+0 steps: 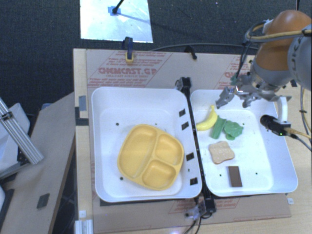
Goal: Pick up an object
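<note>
In the right bin (278, 174) lie a yellow banana (207, 121), a green leafy piece (227, 128), a slice of bread (222, 151) and a small brown bar (235, 176). My gripper (237, 100) hovers over the bin's far edge, just up and to the right of the banana. Its fingers are spread open, and nothing sits between them.
The left bin (107, 130) holds a yellow divided plate (151, 156). A black divider with clips (190, 130) runs between the two bins. Bare white floor lies along the right bin's right side and front right corner.
</note>
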Robot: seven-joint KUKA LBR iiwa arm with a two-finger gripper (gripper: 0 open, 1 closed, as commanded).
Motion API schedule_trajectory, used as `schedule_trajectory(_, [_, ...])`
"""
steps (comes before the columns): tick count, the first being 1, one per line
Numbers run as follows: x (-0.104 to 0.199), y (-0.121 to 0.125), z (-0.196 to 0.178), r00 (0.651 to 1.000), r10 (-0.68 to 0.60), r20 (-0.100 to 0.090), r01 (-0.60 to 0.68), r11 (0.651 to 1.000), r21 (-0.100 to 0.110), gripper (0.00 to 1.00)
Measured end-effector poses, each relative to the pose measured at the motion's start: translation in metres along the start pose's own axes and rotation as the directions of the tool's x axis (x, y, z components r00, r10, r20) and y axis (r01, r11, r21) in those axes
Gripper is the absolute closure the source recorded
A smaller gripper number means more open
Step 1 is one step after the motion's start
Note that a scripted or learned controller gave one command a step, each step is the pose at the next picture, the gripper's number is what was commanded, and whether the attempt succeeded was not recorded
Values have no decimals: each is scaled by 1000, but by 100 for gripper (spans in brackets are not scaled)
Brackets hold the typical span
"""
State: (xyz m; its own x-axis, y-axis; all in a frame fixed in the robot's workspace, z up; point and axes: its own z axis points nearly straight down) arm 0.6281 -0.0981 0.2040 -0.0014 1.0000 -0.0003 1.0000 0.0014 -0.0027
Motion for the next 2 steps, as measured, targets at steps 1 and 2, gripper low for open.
schedule_trajectory(1, [4,-1,42,1000,0,0,0,1000,-2,0])
schedule_trajectory(2, [2,-4,84,1000,0,0,0,1000,-1,0])
